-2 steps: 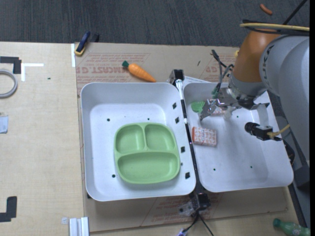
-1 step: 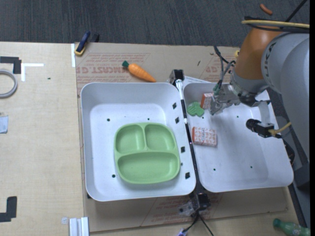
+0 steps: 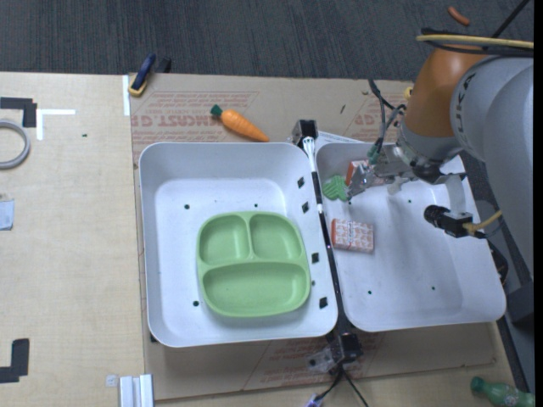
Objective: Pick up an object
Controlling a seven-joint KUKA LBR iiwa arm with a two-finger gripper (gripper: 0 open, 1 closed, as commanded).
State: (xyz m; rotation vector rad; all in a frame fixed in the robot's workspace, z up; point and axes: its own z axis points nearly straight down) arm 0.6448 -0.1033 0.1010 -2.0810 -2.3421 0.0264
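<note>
My gripper hangs low over the far left corner of the right bin, on the grey arm with the orange band. A small green object lies just left of the gripper, against the bin's left wall. A small reddish piece shows right at the gripper's tip; I cannot tell whether it is held. A red and white patterned box lies flat on the bin floor, nearer than the gripper and apart from it.
The left bin holds a green divided plate. An orange carrot lies on the cardboard behind the bins. A blue clip sits at the far left, a green bottle at the near right.
</note>
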